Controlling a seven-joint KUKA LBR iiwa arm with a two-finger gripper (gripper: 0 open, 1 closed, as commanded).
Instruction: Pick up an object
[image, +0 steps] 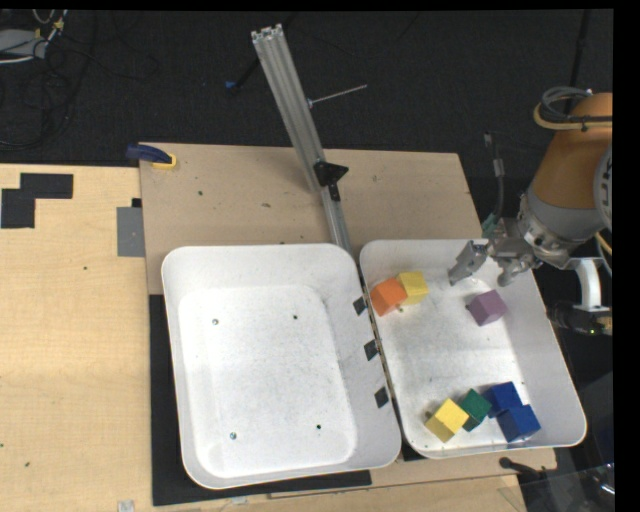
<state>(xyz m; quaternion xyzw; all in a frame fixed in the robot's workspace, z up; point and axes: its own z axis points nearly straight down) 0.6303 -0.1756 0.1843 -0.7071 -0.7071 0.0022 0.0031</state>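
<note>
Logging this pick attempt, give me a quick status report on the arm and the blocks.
Gripper open, above right bin, holding nothing. Purple block nearest, just below it. Orange block and yellow block to its left, touching. Nothing in the way.

We note a light wooden bench (60, 330) on the left, carrying black patches (35, 195) and a grey patch (128, 230). A brown board (300, 195) lies behind. An aluminium rail (295, 115) slants across a dark floor (420, 70); cables (30, 35) occupy the far-left corner.
</note>
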